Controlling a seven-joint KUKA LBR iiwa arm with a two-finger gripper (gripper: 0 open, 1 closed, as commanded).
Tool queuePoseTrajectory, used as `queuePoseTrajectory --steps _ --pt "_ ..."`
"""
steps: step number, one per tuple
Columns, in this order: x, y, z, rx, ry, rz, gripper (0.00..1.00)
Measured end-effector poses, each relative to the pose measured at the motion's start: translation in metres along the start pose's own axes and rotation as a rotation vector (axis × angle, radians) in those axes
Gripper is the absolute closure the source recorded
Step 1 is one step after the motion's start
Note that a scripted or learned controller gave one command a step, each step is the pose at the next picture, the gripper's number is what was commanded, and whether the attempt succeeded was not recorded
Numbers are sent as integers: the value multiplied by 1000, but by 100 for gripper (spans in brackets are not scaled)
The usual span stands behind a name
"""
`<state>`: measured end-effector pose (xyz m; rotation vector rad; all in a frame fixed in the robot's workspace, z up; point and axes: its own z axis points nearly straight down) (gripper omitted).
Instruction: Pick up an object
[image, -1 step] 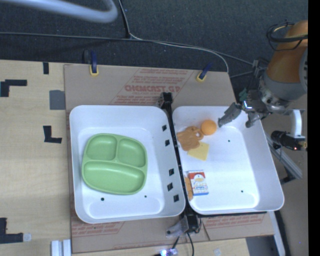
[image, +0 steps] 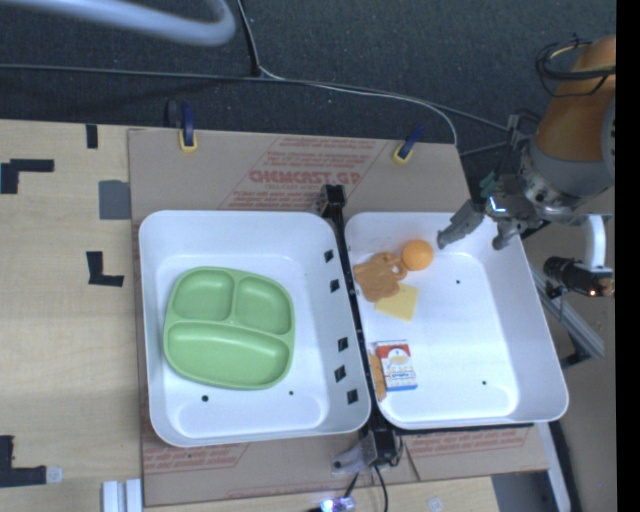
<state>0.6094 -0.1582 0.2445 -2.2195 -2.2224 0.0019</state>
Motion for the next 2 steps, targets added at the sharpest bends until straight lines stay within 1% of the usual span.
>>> queuePoseTrajectory --steps 1,2 --pt "3 -3 44 4 0 0 0" --pt "-1 -6 105 3 0 1 0"
